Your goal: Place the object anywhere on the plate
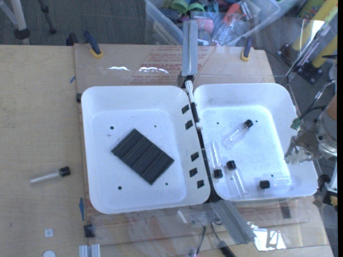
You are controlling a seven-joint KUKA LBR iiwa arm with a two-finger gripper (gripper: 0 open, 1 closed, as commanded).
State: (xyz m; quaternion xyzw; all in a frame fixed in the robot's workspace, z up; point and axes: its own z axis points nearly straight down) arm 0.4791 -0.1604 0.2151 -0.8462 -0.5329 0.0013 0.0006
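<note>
A dark ribbed rectangular plate [142, 156] lies at a slant on the floor of the left bin [96, 106]. Several clear vials with black caps lie in the right bin [278, 98]: one [237, 133] near the middle, two [215, 159] [235, 176] side by side at the front left, and one [272, 183] at the front right. My gripper [299, 148] hangs at the right bin's right rim, above and right of the front-right vial, far from the plate. Nothing shows held in it.
Another capped vial [49, 175] lies on the wooden bench left of the bins. A black divider with clips [193, 143] runs between the bins. A clear tub of colourful objects [211, 7] stands behind them. Cables and stands crowd the right side.
</note>
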